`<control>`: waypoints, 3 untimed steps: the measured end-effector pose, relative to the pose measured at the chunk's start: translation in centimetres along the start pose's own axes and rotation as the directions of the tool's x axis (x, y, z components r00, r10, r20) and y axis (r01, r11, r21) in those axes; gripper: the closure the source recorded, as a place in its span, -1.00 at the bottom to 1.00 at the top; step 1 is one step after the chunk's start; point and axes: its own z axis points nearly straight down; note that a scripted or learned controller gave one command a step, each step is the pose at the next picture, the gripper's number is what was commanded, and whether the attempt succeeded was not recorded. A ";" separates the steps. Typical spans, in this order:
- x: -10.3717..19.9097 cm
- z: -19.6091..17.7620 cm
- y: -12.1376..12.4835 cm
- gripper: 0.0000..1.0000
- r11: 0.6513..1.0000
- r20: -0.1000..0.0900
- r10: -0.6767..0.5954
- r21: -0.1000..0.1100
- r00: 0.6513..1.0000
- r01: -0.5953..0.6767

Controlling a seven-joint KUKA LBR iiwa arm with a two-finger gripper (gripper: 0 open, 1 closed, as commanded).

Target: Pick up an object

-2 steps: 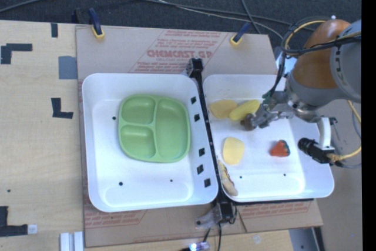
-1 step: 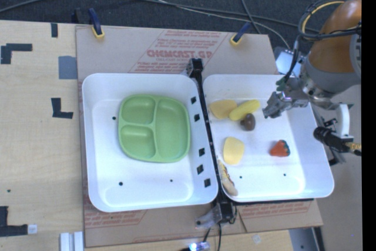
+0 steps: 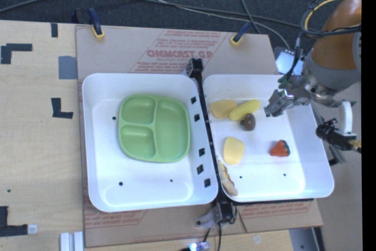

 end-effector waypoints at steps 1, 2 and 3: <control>5.7 -0.7 1.4 1.00 1.000 -0.002 -0.006 0.001 1.000 0.006; 11.0 -1.4 3.1 1.00 1.000 -0.001 -0.005 0.001 1.000 0.005; 16.9 -0.4 4.3 1.00 1.000 -0.001 -0.005 0.002 1.000 0.005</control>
